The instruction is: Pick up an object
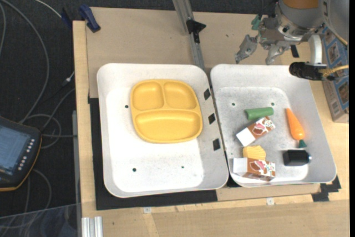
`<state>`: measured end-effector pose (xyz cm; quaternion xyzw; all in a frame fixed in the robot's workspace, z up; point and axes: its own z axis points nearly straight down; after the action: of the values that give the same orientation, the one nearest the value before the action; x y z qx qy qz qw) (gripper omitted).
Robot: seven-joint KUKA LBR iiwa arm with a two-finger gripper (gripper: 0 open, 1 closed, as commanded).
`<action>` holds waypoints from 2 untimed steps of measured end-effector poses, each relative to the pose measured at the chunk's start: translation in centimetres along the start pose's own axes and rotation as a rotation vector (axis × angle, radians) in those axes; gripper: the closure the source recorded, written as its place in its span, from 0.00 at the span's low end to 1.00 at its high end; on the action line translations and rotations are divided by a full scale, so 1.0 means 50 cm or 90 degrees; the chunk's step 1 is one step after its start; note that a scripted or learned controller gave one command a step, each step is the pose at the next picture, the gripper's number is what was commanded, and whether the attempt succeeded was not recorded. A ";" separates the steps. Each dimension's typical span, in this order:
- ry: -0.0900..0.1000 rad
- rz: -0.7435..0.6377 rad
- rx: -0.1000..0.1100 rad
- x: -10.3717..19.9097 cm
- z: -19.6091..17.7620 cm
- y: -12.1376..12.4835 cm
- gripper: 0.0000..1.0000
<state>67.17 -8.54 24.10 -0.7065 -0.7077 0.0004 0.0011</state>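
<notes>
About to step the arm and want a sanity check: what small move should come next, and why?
Probably bring the gripper forward and down over the right bin. It hangs open above the bin's back rim with nothing between its fingers; the green piece lies nearest.

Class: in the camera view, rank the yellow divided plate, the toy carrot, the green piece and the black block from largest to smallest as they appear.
1. Yellow divided plate, clearly the largest.
2. Toy carrot.
3. Green piece and black block: these look about alike, so I won't rank them.

Robot lab: bench (138,36), loose cables (33,64), teach pendant (16,150)
</notes>
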 end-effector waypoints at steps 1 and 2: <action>0.000 0.000 0.000 0.000 0.000 0.000 0.00; 0.000 0.000 0.003 0.000 0.088 0.010 0.00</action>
<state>67.68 -8.53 19.71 -0.7065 -0.7077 0.0021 0.0026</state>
